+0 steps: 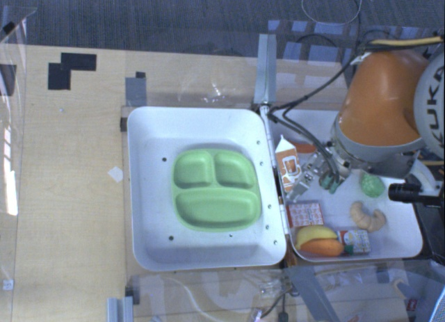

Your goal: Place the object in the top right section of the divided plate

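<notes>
The green divided plate lies in the left bin, with two small sections at the back and one long section at the front. All three sections are bare. My gripper hangs over the left part of the right bin, open, with nothing between its fingers. Just to its left stands an orange and white carton, close to the fingertips. A square waffle-patterned piece lies just in front of the gripper.
The right bin also holds a yellow and orange fruit pair, a small colourful box, a tan curved pastry and a green ball. A metal divider separates the bins. Black cables trail behind the arm.
</notes>
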Controlling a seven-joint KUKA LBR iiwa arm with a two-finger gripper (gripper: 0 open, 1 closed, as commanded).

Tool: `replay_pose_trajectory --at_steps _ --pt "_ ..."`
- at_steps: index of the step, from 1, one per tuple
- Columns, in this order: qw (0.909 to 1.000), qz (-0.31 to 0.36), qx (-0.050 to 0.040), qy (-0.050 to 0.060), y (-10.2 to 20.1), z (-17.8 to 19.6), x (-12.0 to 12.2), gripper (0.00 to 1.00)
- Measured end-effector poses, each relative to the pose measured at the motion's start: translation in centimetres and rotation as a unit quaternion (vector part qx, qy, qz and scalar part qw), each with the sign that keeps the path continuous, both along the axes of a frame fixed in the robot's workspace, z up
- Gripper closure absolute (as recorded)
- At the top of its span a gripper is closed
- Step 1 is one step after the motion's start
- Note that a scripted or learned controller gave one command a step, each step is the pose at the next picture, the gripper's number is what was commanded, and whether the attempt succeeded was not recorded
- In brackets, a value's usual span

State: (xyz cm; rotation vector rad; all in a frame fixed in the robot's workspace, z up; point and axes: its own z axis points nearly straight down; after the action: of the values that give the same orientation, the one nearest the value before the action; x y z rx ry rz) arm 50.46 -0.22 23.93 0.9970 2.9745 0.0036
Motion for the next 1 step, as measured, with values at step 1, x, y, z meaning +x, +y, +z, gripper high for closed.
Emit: replay_pose_trajectory --at_steps 1 --pt "0.9995 0.032 0.0001 0.0 6.38 -5.49 6.99 1.0"
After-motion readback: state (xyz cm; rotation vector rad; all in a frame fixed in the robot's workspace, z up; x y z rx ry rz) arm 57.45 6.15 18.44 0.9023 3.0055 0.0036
